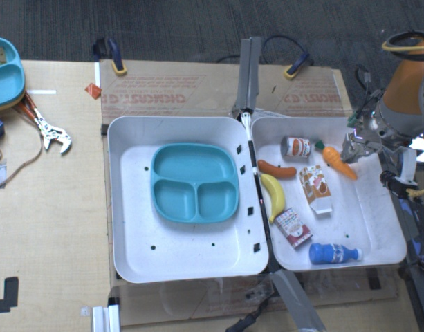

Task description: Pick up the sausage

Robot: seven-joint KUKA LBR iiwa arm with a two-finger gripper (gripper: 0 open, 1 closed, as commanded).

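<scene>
The sausage (276, 169) is a thin red-orange link lying flat near the left wall of the right bin (378, 234), just above the banana (272, 196) and below the can (297, 146). My gripper (355, 146) hangs over the upper right part of that bin, close to the top end of the carrot (338, 162). It is well to the right of the sausage and apart from it. Nothing can be seen held in it.
The right bin also holds a small carton (315, 189), a red snack box (292, 227) and a blue bottle (335, 254). A teal divided plate (195, 183) lies in the left bin (128, 241). The arm's orange band (404, 85) rises at the right edge.
</scene>
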